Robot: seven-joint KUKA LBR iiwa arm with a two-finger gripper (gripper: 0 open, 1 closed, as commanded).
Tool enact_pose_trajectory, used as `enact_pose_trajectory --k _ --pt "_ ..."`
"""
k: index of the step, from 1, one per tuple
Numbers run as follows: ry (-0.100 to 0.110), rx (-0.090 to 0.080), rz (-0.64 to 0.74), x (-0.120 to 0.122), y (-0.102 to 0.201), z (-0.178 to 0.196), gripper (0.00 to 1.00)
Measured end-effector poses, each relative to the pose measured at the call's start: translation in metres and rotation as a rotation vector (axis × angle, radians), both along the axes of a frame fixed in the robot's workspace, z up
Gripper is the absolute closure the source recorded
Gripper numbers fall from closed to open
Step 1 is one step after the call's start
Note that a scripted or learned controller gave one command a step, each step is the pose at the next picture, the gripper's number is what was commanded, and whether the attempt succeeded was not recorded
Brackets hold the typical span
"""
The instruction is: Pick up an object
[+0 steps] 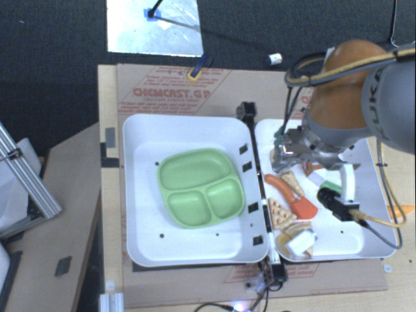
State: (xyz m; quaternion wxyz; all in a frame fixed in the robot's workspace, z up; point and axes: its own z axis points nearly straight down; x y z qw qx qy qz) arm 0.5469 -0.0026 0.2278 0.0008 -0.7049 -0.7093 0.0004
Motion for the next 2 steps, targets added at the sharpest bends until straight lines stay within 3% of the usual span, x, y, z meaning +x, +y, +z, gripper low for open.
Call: enact_pose_trajectory --k 1,2 --pt "-0.002 0.001 0.001 0.002 0.011 -0.003 1.00" --pt "-0.004 0.000 -0.005 0.014 -0.007 -0.002 1.00"
